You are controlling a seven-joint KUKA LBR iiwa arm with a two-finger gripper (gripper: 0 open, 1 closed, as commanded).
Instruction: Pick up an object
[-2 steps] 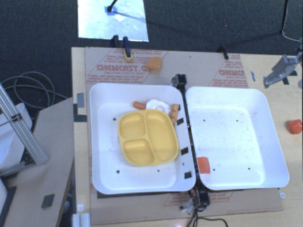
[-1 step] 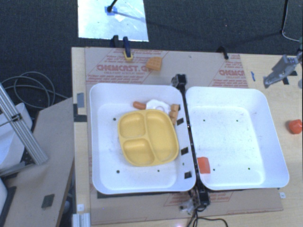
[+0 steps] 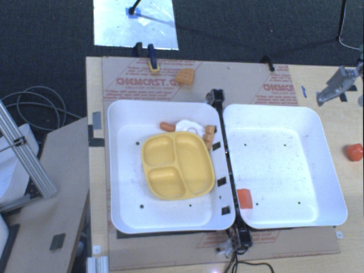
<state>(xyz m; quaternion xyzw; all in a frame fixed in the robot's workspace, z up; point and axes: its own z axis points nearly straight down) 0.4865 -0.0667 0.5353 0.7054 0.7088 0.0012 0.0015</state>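
End effector (image 3: 339, 87) sits at the far right edge of the frame, upper right, above the desk (image 3: 318, 78) & outside both bins. Can't tell its grasp state; too small & partly cut off. Nothing visible in it.

Nearest pickable: orange block (image 3: 244, 198) in the right bin (image 3: 284, 169), lower-left corner of that bin, i.e. down & left from the end effector. It's squarish, no clear long axis.

Others lie farther left, in the left bin (image 3: 122, 169): yellow divided tray (image 3: 177, 166) mid-bin, w/ an orange sausage-shaped piece (image 3: 167, 127), a white piece (image 3: 189, 127) & a small tan piece (image 3: 209, 134) at its upper edge. Judgement: next move = reach down-left toward the block.
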